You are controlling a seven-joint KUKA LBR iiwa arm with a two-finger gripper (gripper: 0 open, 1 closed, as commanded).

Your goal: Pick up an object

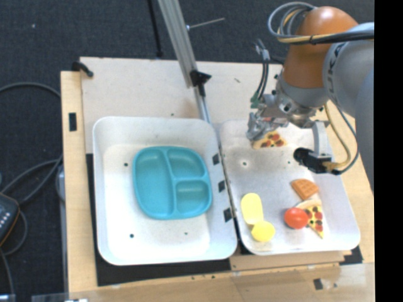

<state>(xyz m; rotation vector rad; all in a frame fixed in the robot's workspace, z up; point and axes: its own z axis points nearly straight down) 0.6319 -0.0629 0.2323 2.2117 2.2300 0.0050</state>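
My gripper (259, 131) hangs over the far left corner of the right bin (277, 175). It is shut on a small pizza slice (271, 141), which sticks out to the right just under the fingertips. Other loose objects lie in the same bin: a yellow block (251, 207) and a yellow ball (263, 231) near the front left, a red tomato (295, 218), a second pizza slice (315, 218) and a brown waffle piece (305, 187) at the right.
The left bin (113, 231) holds a teal divided plate (171, 182). A slanted metal post (182, 49) rises behind the bins, close to the gripper's left. The middle of the right bin is bare floor.
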